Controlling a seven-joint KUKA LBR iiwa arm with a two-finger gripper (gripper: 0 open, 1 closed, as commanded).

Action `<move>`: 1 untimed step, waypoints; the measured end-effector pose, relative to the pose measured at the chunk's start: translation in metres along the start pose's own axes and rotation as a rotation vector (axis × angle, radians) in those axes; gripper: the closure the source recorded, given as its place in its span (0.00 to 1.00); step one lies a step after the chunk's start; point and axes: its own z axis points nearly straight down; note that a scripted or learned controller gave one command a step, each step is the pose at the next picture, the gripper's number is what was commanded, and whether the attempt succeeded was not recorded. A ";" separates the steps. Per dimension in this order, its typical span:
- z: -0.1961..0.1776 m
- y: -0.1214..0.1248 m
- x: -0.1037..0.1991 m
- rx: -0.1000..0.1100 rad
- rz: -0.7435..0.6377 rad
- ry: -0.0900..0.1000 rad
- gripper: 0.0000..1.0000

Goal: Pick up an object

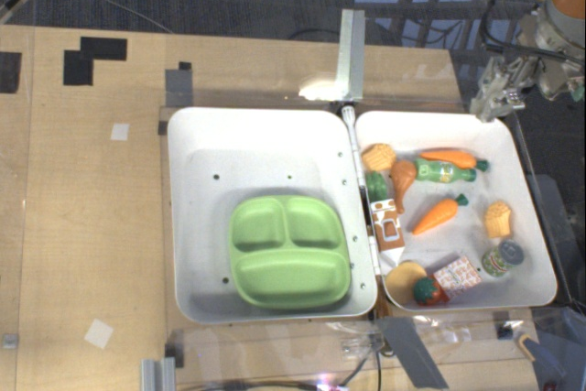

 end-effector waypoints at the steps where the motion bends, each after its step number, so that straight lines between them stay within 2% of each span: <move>1: 0.024 -0.043 -0.004 -0.002 -0.182 0.003 1.00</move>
